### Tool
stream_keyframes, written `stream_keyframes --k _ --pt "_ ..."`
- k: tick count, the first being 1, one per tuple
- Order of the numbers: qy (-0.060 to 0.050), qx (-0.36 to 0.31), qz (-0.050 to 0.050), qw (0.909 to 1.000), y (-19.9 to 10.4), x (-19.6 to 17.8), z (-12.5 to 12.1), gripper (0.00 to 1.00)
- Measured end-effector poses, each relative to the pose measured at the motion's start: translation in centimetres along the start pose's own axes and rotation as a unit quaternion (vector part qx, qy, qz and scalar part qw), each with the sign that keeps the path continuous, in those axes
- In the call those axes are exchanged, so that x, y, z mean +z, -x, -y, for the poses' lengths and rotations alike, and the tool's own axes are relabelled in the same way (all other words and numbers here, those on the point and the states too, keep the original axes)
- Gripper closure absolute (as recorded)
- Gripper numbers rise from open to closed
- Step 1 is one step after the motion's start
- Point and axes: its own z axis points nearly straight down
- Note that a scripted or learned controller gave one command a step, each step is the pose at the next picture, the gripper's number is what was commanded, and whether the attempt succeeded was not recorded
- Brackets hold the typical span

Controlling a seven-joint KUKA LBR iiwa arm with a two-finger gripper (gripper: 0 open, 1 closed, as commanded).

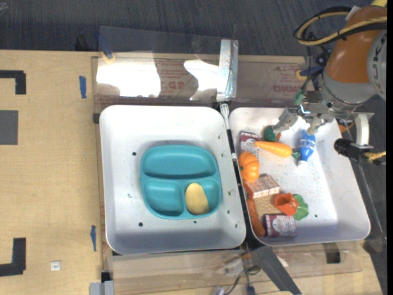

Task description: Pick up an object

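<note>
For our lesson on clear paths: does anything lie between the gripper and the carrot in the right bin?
Nothing visible does. The gripper hovers just above and right of the carrot, with bare bin floor between; a blue object lies right of the carrot, off that line.

Bins (116,183): two, white, side by side.

Left bin:
- Tray (179,178): one, teal, with compartments.
- Potato (196,198): one, yellow, in the tray's lower right compartment.

Right bin (344,208):
- Carrot (274,147): one, orange with a green top.
- Bottle (305,147): one, blue.
- Orange fruit (249,165): one, against the left wall.
- Box (265,187): one, brown and white.
- Red packet (249,142): one, near the top left corner.
- Can (279,225): one, dark red, lying on its side.
- Pepper (290,204): one, orange-red with green at its end.

Loose items: seven in the right bin, one in the left, besides the tray.

Arm (356,60): one.
</note>
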Motion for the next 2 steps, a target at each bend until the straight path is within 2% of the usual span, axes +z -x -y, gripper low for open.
stream_keyframes --k 1,2 --pt "0.003 -0.064 0.002 0.998 3.8 -6.1 -2.8 0.0" --pt "-0.003 -0.035 -0.001 0.9994 3.2 6.7 2.4 0.0"
